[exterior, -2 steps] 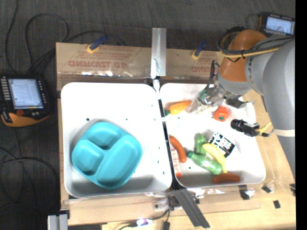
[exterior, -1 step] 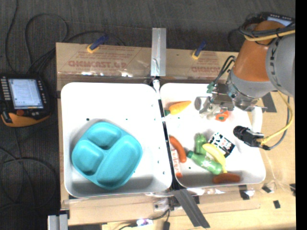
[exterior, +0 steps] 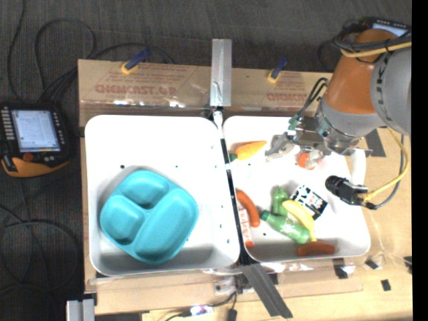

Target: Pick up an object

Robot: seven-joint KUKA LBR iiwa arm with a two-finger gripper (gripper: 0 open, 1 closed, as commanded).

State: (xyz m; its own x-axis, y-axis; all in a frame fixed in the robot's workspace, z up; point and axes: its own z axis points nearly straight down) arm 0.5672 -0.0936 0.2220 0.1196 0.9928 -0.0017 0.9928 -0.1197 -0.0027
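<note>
- A grey arm (exterior: 374, 85) with an orange band reaches in from three o'clock, its pincer (exterior: 289, 146) hanging over the upper part of the right-hand white bin (exterior: 361, 239); whether the pincer is open or closed cannot be told, and nothing is seen between its fingers.
- At nine o'clock from the pincer, near it, lies an orange carrot (exterior: 249, 149), tapered, with a green stub at its left end.
- A small red-and-white piece (exterior: 304, 159) sits just beside the pincer at four o'clock, partly hidden.
- Toward six o'clock in the same bin: a green bottle (exterior: 286, 225) lying on its side, a yellow banana-like piece (exterior: 297, 212) across it, and a black-and-white patterned card (exterior: 311, 198) just behind.
- An orange-red sausage shape (exterior: 247, 207) lies along the bin's left wall; a second one (exterior: 315, 249) rests by the lower rim.
- The left-hand bin (exterior: 134, 129) holds a teal divided tray (exterior: 148, 214), tilted.
- Both bins stand side by side on the table (exterior: 154, 85).
</note>
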